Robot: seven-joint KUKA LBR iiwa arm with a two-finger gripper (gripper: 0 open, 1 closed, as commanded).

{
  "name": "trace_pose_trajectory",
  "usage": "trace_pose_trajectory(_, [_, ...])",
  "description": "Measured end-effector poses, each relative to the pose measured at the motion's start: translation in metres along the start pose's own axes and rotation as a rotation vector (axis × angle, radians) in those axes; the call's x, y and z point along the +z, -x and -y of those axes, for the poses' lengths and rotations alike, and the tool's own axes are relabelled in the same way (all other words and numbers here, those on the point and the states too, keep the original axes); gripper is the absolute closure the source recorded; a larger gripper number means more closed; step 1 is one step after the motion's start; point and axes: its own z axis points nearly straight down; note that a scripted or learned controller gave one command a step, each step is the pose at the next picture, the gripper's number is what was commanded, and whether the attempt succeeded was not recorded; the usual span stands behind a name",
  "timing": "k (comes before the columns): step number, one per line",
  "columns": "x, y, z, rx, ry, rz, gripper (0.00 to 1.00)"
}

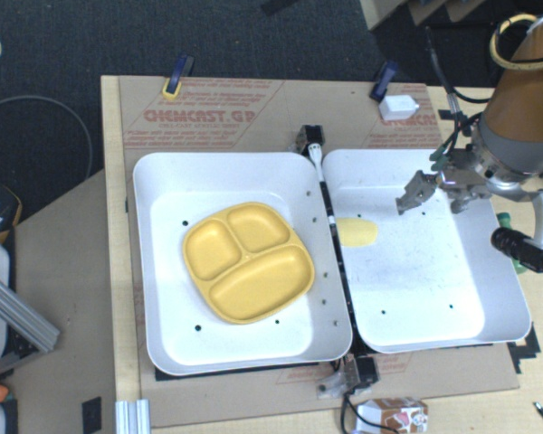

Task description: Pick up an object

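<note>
yellow lump point(357, 232): lies in the right bin point(452, 328), against its left wall
tool point(437, 194): fingers spread apart, nothing between them, over the right bin, near the lump but apart
yellow plate point(248, 261): three compartments, in the left bin point(163, 242)
surface point(118, 197): bins side by side

One camera looks down at a slant on the bench point(253, 107). Both bins sit mid-frame. The arm point(516, 107) enters at 3 o'clock.

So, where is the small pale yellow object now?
The small pale yellow object lies in the right white bin, at its left wall, beside the divided yellow plastic plate in the left bin.
</note>
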Motion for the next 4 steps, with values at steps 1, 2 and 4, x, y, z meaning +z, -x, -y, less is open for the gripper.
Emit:
trace_pose_trajectory(1, [-0.147, -0.034, 0.068, -0.004, 0.020, 0.001, 0.00])
trace_pose_trajectory(2, [-0.149, -0.033, 0.067, -0.002, 0.007, 0.003, 1.00])
trace_pose_trajectory(4, [-0.196, -0.202, 0.079, -0.009, 0.008, -0.002, 1.00])
